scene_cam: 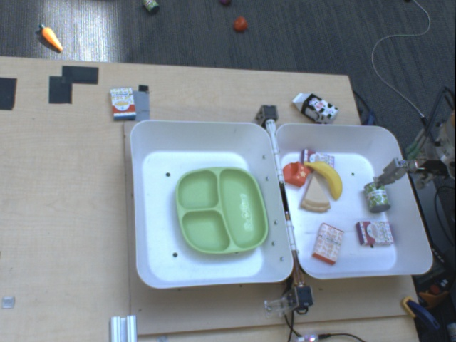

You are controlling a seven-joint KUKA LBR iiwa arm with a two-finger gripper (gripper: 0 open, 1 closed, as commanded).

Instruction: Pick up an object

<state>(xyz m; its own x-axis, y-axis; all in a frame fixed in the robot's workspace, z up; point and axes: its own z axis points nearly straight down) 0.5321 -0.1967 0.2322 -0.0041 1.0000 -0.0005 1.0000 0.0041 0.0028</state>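
Observation:
The right bin (407,261) holds a yellow banana (329,177), a red piece (294,174), a tan bread wedge (315,197), a small white and pink carton (317,158), a green-grey can (377,197), a red and white box (328,243) and a dark red packet (375,233). My gripper (390,173) reaches in over the bin's right rim. It hovers just above and to the right of the can, and nothing I can see is held in it. A green divided plate (221,210) lies in the left bin (146,191).
On the bench behind the bins stand a small red and white box (122,103) and a black and white carton (315,107). A clamp (268,114) sits where the bins meet. Small toys, including a carrot (50,38), lie on the floor beyond.

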